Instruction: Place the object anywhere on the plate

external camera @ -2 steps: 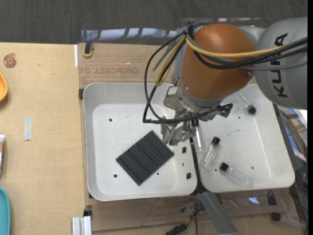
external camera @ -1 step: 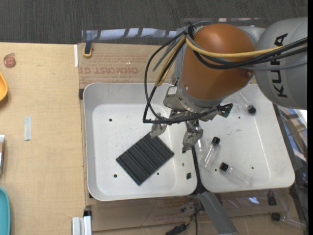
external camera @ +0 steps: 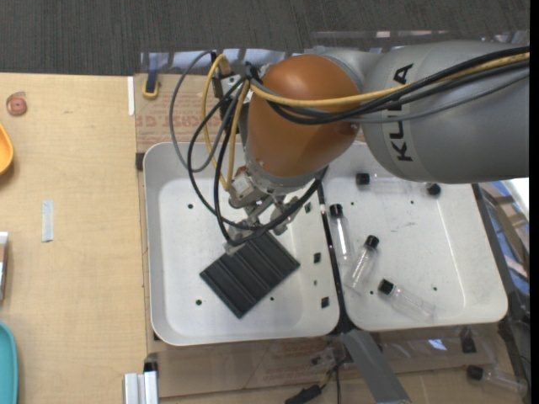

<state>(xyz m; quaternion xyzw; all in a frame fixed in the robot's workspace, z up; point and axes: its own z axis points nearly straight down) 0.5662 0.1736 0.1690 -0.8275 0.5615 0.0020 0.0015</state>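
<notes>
While the gripper (external camera: 253,225) hangs over the black plate (external camera: 250,272), its opening cannot be told.
White floor borders the plate inside the left bin (external camera: 164,310).

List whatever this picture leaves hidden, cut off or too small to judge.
- Gripper: the orange wrist and cables cover it from above, so its state and whether it touches the black ribbed plate cannot be told.
- Left bin: its far part lies under the arm.
- Clear vials in the right bin: one, another, a third; too small to tell any contents.
- Orange thing and teal thing: cut by the left edge.
</notes>
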